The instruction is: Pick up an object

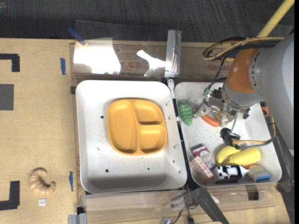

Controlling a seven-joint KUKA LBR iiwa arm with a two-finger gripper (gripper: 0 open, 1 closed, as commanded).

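Camera view: gripper [219,107] poised over right bin [273,139], jaw state impossible to tell. Nearest candidate, small orange carrot-like piece [211,121], just below, beside green toy [186,112]. Probably light, rigid, smooth; best taken across narrow middle. Yellow divided plate [137,125] in left bin [88,125].

At the right of the frame the arm [280,73] shows as a broad, smooth grey casing with a rounded orange band [239,73] at its lower end. Below the band sits a cluttered metal wrist block with dark fittings. Black and yellow cables [224,48] loop over the top, and another yellow cable runs at lower right.
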